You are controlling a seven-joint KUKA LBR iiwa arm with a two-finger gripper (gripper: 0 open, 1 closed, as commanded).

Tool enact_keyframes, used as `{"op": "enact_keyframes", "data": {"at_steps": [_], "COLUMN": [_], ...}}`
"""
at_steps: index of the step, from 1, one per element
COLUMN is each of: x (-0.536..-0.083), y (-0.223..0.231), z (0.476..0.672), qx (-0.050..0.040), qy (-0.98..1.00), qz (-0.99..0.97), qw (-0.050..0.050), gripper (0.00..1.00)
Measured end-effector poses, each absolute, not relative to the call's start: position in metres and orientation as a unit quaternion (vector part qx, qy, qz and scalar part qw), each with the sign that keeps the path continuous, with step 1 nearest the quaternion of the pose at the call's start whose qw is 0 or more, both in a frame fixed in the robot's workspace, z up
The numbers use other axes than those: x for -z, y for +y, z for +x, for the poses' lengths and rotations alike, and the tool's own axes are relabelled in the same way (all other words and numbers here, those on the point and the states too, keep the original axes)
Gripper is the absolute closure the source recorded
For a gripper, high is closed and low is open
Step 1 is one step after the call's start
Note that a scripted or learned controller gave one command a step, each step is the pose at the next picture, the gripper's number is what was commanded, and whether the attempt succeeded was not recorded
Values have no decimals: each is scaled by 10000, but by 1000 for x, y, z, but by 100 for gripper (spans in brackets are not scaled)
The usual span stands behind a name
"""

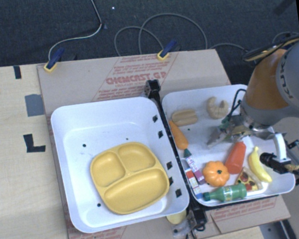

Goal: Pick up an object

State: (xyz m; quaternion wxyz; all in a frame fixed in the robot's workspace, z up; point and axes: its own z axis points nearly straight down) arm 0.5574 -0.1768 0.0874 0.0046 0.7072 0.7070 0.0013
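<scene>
Arm: grey with an orange band, reaching in from the right over the right bin.
Gripper: low inside the right bin, its grey fingers spread a little; they seem to close on nothing, though the view is dim there.
Red-orange piece: just below the gripper, tilted, next to the small pumpkin.
Banana: right of the red-orange piece.
Green bottle: lying along the near wall.
Left bin: holds a yellow divided tray.

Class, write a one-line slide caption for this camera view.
Gripper poised in the toy-food bin; yellow tray lies in the neighbouring bin.
</scene>
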Motion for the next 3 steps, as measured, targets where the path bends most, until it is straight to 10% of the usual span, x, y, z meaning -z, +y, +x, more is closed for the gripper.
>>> {"op": "enact_keyframes", "data": {"at_steps": [2,3], "x": [-86,-97], "y": [-154,-156], "z": [671,670], "qx": [-8,-4], "qy": [7086,7083], "qz": [7056,7059], "qw": [23,28], "gripper": [0,100]}}
